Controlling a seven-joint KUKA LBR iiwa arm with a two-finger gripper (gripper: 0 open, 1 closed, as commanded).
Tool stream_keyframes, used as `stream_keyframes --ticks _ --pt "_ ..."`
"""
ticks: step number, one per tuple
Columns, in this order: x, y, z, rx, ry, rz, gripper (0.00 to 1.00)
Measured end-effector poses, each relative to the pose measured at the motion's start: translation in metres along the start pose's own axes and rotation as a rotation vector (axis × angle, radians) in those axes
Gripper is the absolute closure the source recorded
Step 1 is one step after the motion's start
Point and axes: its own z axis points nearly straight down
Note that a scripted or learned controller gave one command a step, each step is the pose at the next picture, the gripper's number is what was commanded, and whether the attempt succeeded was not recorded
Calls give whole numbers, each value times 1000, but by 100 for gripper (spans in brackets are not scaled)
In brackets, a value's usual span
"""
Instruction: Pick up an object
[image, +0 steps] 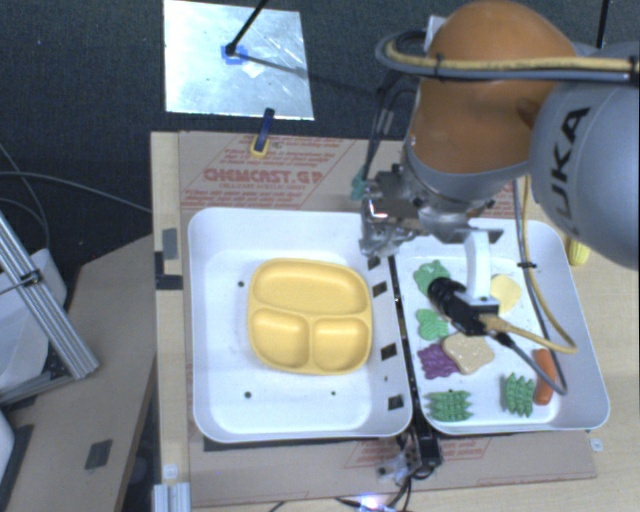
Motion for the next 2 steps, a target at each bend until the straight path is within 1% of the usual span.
stream_keyframes --ticks 1,2 --pt "0 1 -4 8 -2 0 100" --pt "0 1 -14 6 -1 -2 100"
